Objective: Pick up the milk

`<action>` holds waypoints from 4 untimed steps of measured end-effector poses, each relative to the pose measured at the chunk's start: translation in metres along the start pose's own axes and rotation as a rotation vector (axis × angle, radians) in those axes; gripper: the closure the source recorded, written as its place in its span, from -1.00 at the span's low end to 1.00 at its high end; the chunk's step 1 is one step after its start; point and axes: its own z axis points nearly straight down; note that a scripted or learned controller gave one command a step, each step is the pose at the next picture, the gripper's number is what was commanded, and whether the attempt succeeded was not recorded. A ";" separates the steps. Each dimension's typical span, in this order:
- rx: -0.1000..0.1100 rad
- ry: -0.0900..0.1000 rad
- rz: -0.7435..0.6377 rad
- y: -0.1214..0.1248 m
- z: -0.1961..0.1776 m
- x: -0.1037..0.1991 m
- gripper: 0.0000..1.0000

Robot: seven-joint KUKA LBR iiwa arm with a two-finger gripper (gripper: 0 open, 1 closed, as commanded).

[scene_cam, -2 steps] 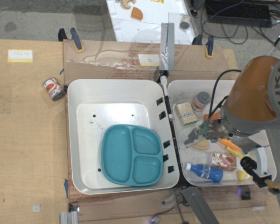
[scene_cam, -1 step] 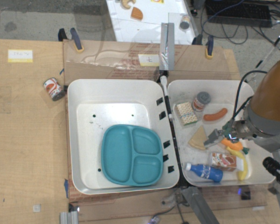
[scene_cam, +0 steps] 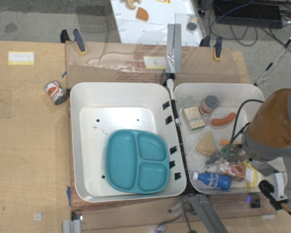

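1. Closing in on the milk [scene_cam: 214, 180] is the step in hand, as I judge it: the hand [scene_cam: 222, 155] hangs just to the right of the cheese wedge [scene_cam: 206, 143], above the clutter and not yet on the bottle.
2. You cannot tell from this view whether the hand is released or clenched. Dark cabling and the arm's bulk blur its tip, and nothing is seen gripped in it.
3. The milk lies on its side in the right bin [scene_cam: 184, 92], just in front of the cheese wedge, close along the bin's near wall.
4. Bring the hand forward from the wedge and down over the middle of the bottle, and set it across the bottle's narrow width, not along its length.
5. Watch the printed packet [scene_cam: 234, 170] and the yellow item [scene_cam: 252, 174], both in front of the wedge and to its right. They sit against the bottle's right end and could get caught in the grasp.
6. Expect the round body to roll under a one-sided touch. The near wall also leaves little room on that side, so come down centred and straight.
7. The milk looks like a small bottle, blue over most of its body with pale print, and white at the neck end, which points left.
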 end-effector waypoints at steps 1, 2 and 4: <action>-0.006 -0.004 0.005 0.001 -0.011 -0.003 1.00; 0.000 0.000 -0.153 0.025 -0.100 0.076 1.00; 0.003 0.001 -0.167 0.023 -0.060 0.004 -1.00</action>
